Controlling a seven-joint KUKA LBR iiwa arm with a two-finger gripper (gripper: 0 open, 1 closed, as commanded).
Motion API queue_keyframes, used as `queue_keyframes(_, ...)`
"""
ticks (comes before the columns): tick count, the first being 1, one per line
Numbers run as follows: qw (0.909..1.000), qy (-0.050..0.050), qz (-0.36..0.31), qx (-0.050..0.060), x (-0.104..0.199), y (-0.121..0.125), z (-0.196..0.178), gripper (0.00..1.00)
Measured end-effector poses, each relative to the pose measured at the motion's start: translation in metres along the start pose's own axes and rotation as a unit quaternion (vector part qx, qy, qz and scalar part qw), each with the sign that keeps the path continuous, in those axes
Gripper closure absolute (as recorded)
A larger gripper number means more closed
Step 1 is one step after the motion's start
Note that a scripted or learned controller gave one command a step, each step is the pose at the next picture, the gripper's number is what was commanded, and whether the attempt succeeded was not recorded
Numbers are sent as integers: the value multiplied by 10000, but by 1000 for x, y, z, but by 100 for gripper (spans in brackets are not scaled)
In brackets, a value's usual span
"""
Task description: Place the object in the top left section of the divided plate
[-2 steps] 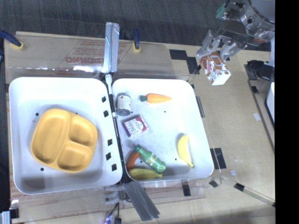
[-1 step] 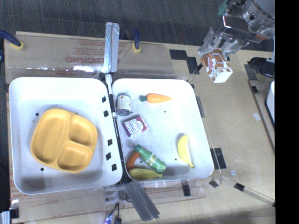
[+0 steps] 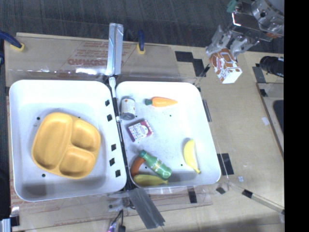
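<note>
My gripper (image 3: 228, 50) is at the upper right, beyond the back right corner of the right bin (image 3: 205, 129). It is shut on a small red and white carton (image 3: 227, 67), which hangs between its fingers above the bench. The yellow divided plate (image 3: 66, 146) lies in the left bin (image 3: 19, 100), far to the left of the gripper. Its top left section (image 3: 52, 132) holds nothing.
The right bin holds a carrot (image 3: 161, 101), a small can (image 3: 127, 108), a maroon packet (image 3: 139, 130), a banana (image 3: 191, 155), a green bottle (image 3: 155, 164) and a yellow item (image 3: 149, 180) at the front. A grey clamp (image 3: 115, 47) stands behind the bins' shared wall.
</note>
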State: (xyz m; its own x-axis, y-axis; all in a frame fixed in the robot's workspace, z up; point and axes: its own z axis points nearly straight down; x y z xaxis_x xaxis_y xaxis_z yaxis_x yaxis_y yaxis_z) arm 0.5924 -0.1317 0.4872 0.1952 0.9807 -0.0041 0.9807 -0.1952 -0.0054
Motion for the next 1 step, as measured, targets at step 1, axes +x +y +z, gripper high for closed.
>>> queue_keyframes(1, 9984, 17, -561, -15, 10, -15, 46, 100)
